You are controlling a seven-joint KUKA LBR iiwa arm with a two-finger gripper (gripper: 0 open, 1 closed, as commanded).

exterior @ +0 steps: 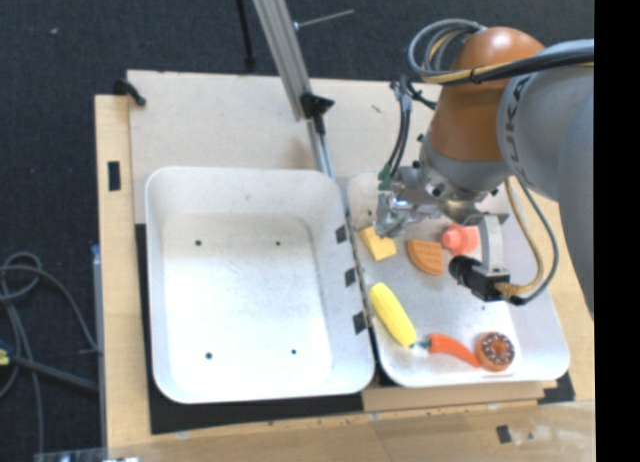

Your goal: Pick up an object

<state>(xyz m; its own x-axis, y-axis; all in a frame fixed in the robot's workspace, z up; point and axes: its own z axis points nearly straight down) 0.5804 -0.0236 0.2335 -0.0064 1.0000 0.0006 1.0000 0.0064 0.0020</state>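
My gripper hangs low over the back left corner of the right bin, under the orange wrist band. Just in front of it lies a yellow wedge-shaped block, very close to the gripper's tip. I cannot see anything held. To the right of the wedge rest an orange ridged piece and a pink object, partly covered by the wrist. Toward the front lie a yellow corn cob, an orange carrot and a brown round donut.
The left bin stands beside the right one, with their rims touching. A slanted metal pole rises from behind the bins. Black cable and a connector hang from the wrist over the right bin.
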